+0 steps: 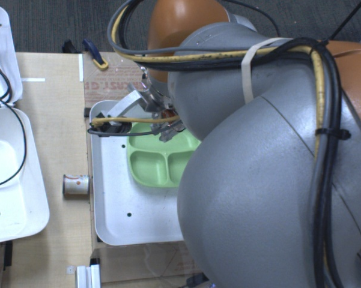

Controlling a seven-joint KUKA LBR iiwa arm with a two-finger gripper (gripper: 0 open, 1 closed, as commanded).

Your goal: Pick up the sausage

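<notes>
On the right side of the camera view, the big grey arm with its orange band covers most of the right shallow white plastic bin. Its gripper hangs low over the far part of a pale green plastic tray with compartments. Whether the gripper is spread or closed cannot be told, because metal parts and a loop of black and yellow cables stand in front. Where the sausage lies cannot be told either.

A small metal cylinder lies on the light wooden bench between the two bins, just beside the right bin's left wall. A black cable crosses the left white bin. A blue and yellow clamp sits near the far bench edge.

The brown cardboard sheet behind the right bin bears red writing, too unclear to read.

The near left corner of the right bin is bare white floor.
</notes>
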